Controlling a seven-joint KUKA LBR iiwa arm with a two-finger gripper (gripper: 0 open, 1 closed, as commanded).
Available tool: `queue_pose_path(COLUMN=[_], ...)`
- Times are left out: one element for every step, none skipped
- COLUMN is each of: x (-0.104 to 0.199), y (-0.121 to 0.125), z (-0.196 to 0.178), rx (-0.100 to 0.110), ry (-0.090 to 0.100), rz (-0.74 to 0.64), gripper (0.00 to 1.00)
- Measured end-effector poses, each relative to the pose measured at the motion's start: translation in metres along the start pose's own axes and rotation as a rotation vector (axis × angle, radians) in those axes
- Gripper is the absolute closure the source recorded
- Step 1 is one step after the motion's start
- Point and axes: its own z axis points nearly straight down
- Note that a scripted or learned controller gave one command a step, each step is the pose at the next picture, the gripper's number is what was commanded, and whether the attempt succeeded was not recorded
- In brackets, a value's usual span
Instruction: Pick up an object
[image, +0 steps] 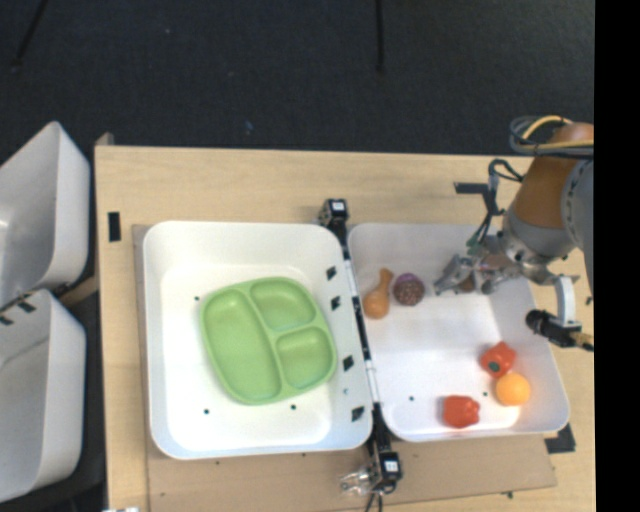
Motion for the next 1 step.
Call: queue_pose_path(x=[-0.0012], y=[0.0009], z=[-0.0123], rx=[-0.004], ry=[-0.002], rz=[-0.001], gripper=[1.0])
